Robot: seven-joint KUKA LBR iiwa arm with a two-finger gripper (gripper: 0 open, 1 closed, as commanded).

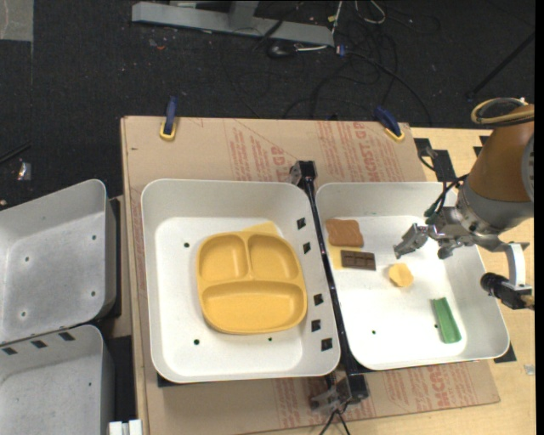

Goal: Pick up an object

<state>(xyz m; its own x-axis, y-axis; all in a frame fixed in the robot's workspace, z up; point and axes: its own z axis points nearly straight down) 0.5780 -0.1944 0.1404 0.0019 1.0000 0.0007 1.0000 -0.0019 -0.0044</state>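
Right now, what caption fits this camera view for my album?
Robot gripper hovers above the right bin holding a brown block, dark bar, yellow chunk and green stick.

The arm point(503, 170) is cut off by the right edge; its base and upper links lie outside the frame. The gripper point(425, 240) is small and dark against the right bin point(476, 344), and the set of its parts cannot be made out. A black fitting point(508, 289) at the right edge is partly cropped and cannot be identified. Two spare white bins point(51, 255) at the left are cut by the left and bottom edges. The yellow plate point(252, 285) covers part of a pale sheet point(270, 228), of which just a corner shows. Printed lettering on the cardboard surface point(246, 144) is too faint to read. Equipment point(229, 21) at the top is cropped and indistinct.
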